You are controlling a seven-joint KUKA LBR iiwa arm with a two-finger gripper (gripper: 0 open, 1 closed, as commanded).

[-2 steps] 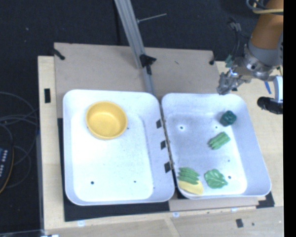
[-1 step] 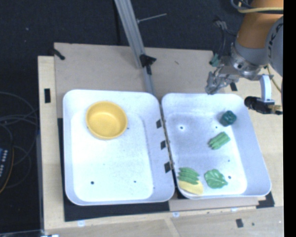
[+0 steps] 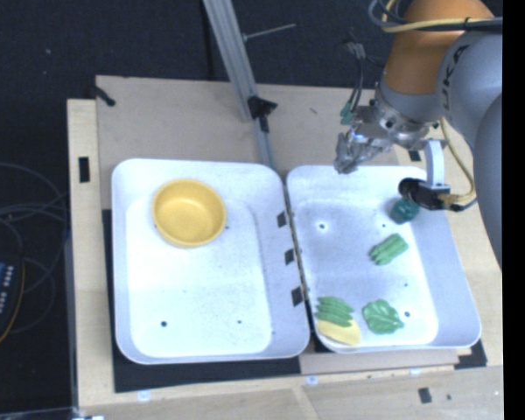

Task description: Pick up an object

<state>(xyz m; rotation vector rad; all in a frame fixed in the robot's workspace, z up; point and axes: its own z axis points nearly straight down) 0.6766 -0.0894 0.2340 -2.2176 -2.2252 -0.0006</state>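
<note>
Two white bins side by side on bench (image 3: 87,234). Left bin (image 3: 201,322) holds one yellow bowl (image 3: 189,213), upper left part, near the back and left walls but apart from both. All floor to the right of and in front of the bowl is bare, lots of open room there.

Right bin (image 3: 350,208) holds five small items:
- one teal piece (image 3: 405,210), upper right, near the right wall
- one green piece (image 3: 388,249), mid-right, tilted, apart from everything else
- one green piece (image 3: 333,308), front, near the left wall
- one yellow piece (image 3: 340,331), touching that green one on its front side, close to the front rim
- one green piece (image 3: 382,317), front, just right of the yellow/green pair, small gap between

So three green, one yellow, one teal. Middle and upper left of the right bin floor bare; front edge crowded.

Gripper (image 3: 348,160) sits at the back rim of the right bin, over its upper middle, pointing down. Nothing seen between the fingers. Fingers too small and dark to read, cannot tell if spread or closed. Teal piece is the nearest item, to its right and forward, well apart from the tips. Arm (image 3: 437,51) comes in from the upper right, orange band above the wrist, cables looping beside it over the right bin's back right corner.

One grey rail (image 3: 236,59) runs diagonally from the top edge down to the gap between the bins. Three dark clips along the shared bin edge.
</note>
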